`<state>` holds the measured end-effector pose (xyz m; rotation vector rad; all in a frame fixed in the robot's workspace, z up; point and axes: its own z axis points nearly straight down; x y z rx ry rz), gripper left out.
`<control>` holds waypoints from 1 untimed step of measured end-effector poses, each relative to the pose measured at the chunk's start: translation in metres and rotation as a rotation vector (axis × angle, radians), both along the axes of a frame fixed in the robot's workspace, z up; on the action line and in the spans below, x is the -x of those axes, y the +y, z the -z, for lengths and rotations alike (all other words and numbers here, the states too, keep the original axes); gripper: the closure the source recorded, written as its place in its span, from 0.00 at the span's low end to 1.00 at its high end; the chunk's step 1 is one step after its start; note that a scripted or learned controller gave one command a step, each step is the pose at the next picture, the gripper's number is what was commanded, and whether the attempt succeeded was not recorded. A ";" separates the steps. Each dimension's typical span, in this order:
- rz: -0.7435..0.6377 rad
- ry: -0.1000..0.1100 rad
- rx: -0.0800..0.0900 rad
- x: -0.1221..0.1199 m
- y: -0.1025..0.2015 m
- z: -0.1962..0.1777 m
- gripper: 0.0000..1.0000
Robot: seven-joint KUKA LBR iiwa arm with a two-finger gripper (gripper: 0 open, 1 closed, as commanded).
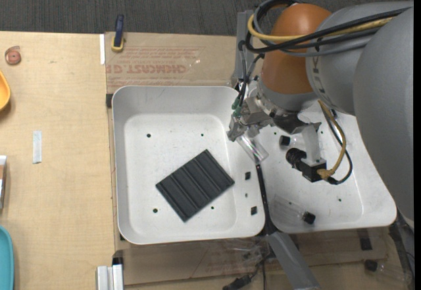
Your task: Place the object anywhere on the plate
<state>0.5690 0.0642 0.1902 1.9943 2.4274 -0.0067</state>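
A dark grey ribbed plate lies flat and skewed in the left bin, toward its front right. My gripper hangs over the wall between the two bins, up and to the right of the plate and apart from it. The wrist and orange band hide most of it from above. I cannot make out any object in it. A small black piece lies in the right bin just right of the gripper, and another sits near that bin's front.
Small black bits lie by the left bin's right wall. A black cable plug dangles from the arm over the right bin. Cardboard lies behind the left bin, and a wooden table stands to the left.
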 end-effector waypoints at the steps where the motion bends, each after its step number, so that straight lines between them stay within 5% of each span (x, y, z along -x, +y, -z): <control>1: -0.320 0.001 -0.003 0.059 0.006 0.000 1.00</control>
